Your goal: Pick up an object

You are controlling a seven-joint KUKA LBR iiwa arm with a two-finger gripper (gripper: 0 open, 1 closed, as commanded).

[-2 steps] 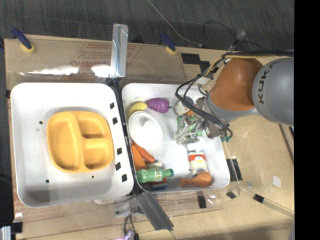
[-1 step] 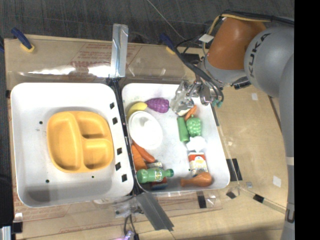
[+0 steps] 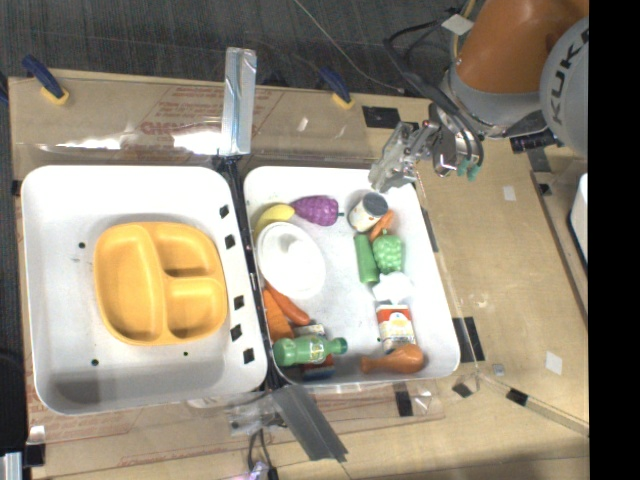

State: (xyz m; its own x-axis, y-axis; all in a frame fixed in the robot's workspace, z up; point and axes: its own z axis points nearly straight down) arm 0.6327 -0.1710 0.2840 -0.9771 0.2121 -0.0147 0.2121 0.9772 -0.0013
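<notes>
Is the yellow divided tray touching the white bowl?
Apart. The camera view shows the yellow tray in the left bin and the white bowl in the right bin, with both bin walls between.

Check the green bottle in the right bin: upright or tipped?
Tipped. The green bottle lies on its side near the right bin's front edge, cap end pointing right.

White letters "KU" stood on the arm's grey casing (image 3: pixel 565 73), up and to the right of the jaws. Red print on the taped sheet (image 3: pixel 190 108) far to their left stayed unreadable.
</notes>
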